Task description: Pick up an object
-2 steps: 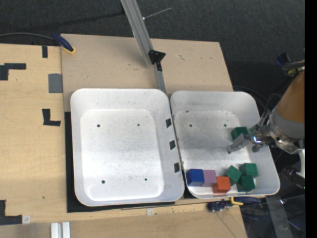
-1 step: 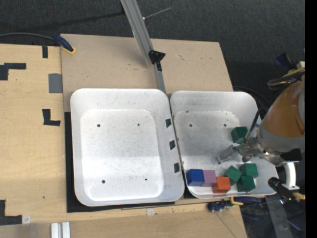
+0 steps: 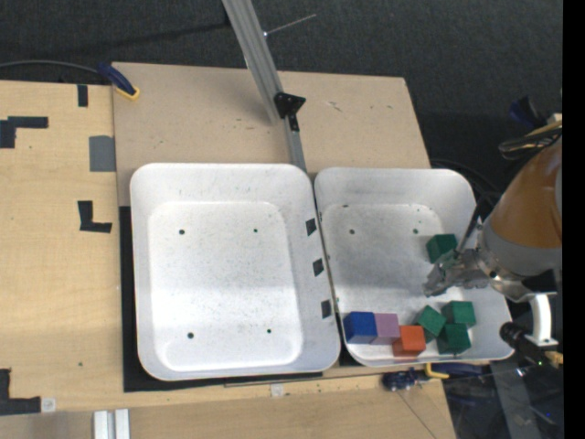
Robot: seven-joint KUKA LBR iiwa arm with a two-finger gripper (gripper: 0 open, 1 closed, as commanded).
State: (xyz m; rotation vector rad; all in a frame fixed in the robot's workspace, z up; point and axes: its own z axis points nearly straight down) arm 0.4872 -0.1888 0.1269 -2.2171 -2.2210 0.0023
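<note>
A grey KUKA arm [image 3: 530, 227] with an orange band reaches in from the right over the right-hand white bin [image 3: 393, 186], 1 of 2 shallow bins set side by side on a tan surface [image 3: 183, 117]. Its pincer [image 3: 445, 277] hangs low in the bin's right half, just below a lone green block [image 3: 441, 246] that lies near the right wall; nothing can be seen between the metal tips, and whether they are spread or closed cannot be told at this angle. The other blocks crowd the bin's near edge: a blue block [image 3: 361, 326] touching a pale purple block [image 3: 387, 326], an orange block [image 3: 411, 338] beside that, and 3 more green blocks [image 3: 452, 337] bunched together toward the near right corner. The left-hand bin [image 3: 146, 245] sits against its neighbour. A slanted metal rail [image 3: 251, 39] crosses the surface behind the bins.
</note>
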